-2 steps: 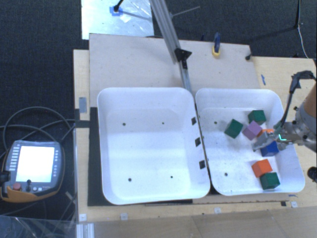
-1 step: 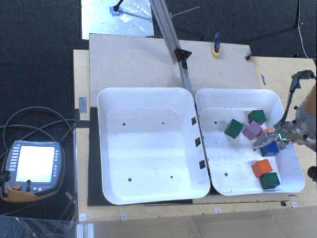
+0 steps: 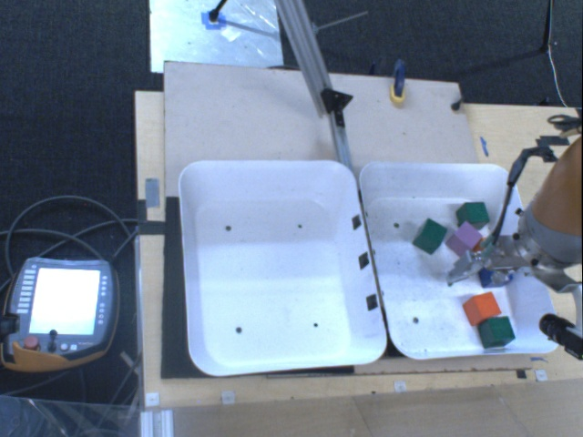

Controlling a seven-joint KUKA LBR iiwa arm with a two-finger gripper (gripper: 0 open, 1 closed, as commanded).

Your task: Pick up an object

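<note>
The right bin holds several blocks: a green cube, a purple cube, a dark green cube, an orange cube and another dark green cube. My gripper reaches in from the right edge and hangs low over the bin, just below the purple cube and above the orange one. Nothing shows between its fingers.
The left bin stands beside the right one. A slanted metal pole crosses the back board. A teach pendant lies at the far left with its cable. A yellow-handled clamp sits at the board's back edge.
</note>
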